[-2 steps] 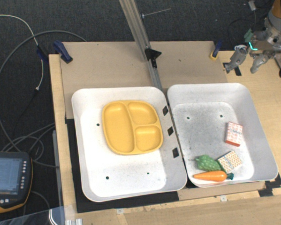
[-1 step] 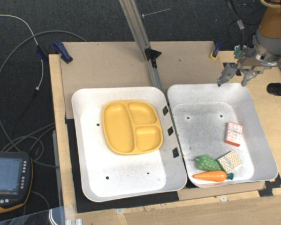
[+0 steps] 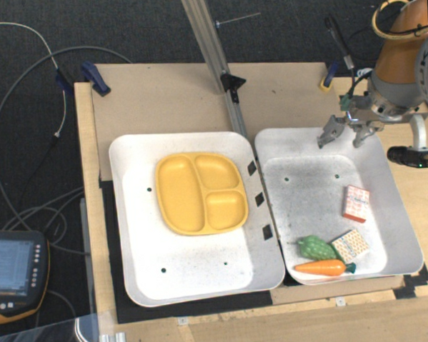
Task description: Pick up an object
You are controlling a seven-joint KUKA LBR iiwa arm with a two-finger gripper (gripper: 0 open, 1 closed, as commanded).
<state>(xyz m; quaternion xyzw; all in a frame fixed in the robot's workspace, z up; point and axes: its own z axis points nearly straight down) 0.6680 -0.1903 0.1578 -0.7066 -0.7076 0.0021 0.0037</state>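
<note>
The right bin (image 3: 308,190) holds a small red and white box (image 3: 356,203), a yellow patterned packet (image 3: 351,245), a green toy vegetable (image 3: 316,248) and an orange carrot (image 3: 321,268), all toward its near right corner. My gripper (image 3: 347,136) hangs over the far right edge of that bin, well away from these objects. Its two fingers are spread apart with nothing between them.
The left bin (image 3: 135,228) carries a yellow divided plate (image 3: 201,192). A metal pole (image 3: 211,45) slants up from between the bins. Blue clamps (image 3: 95,78) sit at the bench's far corners. A tablet (image 3: 15,273) lies off the bench at left.
</note>
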